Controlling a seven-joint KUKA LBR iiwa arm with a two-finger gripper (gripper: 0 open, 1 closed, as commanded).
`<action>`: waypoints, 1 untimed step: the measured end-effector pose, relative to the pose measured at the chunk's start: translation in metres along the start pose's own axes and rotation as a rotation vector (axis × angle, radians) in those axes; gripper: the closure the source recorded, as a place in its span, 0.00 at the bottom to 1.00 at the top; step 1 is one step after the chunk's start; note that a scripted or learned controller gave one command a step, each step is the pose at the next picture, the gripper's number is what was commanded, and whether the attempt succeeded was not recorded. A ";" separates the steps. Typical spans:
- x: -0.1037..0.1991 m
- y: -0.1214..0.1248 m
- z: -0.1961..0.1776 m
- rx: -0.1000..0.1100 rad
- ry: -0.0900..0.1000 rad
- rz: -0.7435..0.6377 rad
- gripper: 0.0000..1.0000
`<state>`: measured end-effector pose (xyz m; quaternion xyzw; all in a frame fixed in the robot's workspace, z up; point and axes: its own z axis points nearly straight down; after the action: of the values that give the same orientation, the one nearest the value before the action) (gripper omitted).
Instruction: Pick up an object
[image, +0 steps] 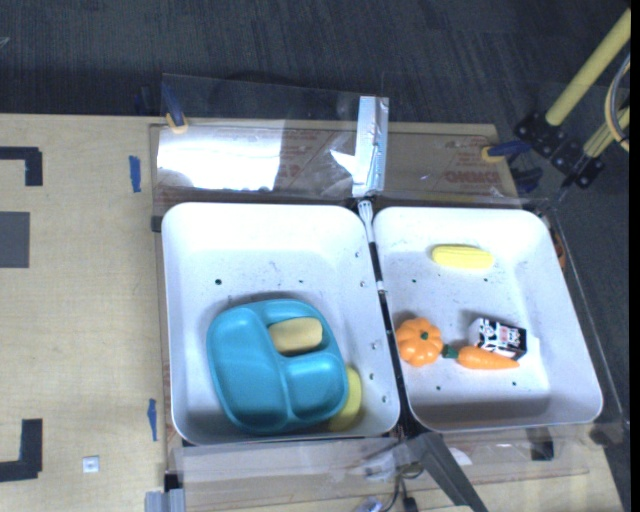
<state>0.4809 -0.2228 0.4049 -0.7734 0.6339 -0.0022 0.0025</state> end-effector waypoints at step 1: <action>-0.022 -0.007 -0.001 -0.001 -0.002 -0.432 1.00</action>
<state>0.4830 -0.2001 0.4063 -0.8913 0.4534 -0.0018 0.0023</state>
